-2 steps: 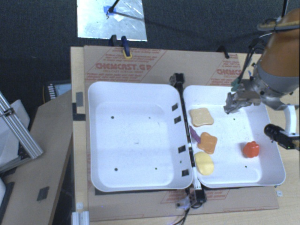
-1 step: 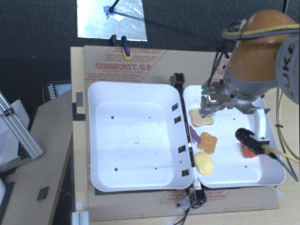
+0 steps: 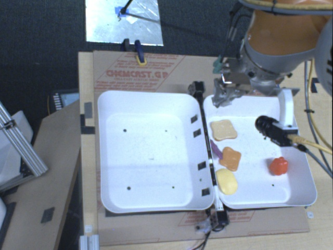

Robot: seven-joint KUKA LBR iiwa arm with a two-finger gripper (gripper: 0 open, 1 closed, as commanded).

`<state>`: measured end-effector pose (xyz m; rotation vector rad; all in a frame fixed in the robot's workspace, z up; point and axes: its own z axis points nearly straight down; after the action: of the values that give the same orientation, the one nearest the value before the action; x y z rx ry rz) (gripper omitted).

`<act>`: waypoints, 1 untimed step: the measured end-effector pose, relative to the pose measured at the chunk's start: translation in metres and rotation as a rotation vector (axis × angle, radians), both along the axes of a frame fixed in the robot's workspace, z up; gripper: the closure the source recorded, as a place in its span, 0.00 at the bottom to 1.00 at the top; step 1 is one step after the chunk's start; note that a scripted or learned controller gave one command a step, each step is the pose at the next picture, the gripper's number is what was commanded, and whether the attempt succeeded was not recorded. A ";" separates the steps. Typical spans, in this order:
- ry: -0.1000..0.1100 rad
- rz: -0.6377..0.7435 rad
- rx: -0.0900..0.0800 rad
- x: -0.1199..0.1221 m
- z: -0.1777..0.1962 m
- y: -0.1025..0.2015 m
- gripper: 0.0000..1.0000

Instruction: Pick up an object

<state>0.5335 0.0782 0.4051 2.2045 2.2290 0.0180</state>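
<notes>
Nearest me in the right bin (image 3: 302, 189) I have a pale yellow piece (image 3: 226, 181) close to the divider, then an orange chunk (image 3: 230, 158) just beyond it and a small red piece (image 3: 278, 165) off toward the bin's right side, with a tan toast-shaped slice (image 3: 223, 130) farther up; all four lie flat on the bin floor, apart from one another, so as I read it nothing has been lifted yet and the whole pick is still ahead. The left bin (image 3: 151, 150) carries none of these pieces. A black cylindrical fitting (image 3: 270, 128) on the arm hangs over the right bin between the red piece and the slice. Farther back, the jaws (image 3: 225, 95) sit over the far rim of the right bin, just beyond the toast slice and not touching it; whether they are spread or closed I cannot tell from this angle. The grey arm with its orange band (image 3: 289, 14) reaches in from the upper right, wrist pointed downward over the tabletop (image 3: 140, 69)
</notes>
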 end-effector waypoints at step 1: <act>0.011 -0.004 -0.002 -0.048 0.002 0.010 1.00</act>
<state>0.4853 0.0883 0.4069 2.2142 2.2290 0.0040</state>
